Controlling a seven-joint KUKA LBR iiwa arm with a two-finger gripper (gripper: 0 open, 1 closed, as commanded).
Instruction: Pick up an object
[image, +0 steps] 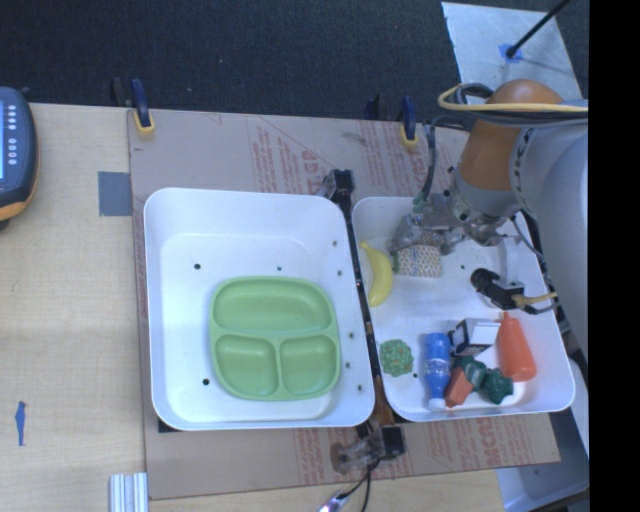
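Observation:
My gripper (425, 238) hangs low over the far left part of the right bin (452, 302). Just in front of it, touching or nearly touching, lies a pale speckled block (420, 263). A yellow banana (378, 274) rests against the bin's left wall beside that block. Near the front of the bin lie a bumpy green ball (396, 357), a blue bottle (436, 366), a small red-orange piece (459, 386), a dark green lump (492, 384) and an orange carrot shape (516, 350). A small white and black box (478, 333) sits behind them.
The left bin (250, 230) holds a green divided plate (273, 337). A dark device with a yellow rim (14, 150) sits at the bench's far left edge. Clamps (143, 108) hold the cardboard sheet at the back.

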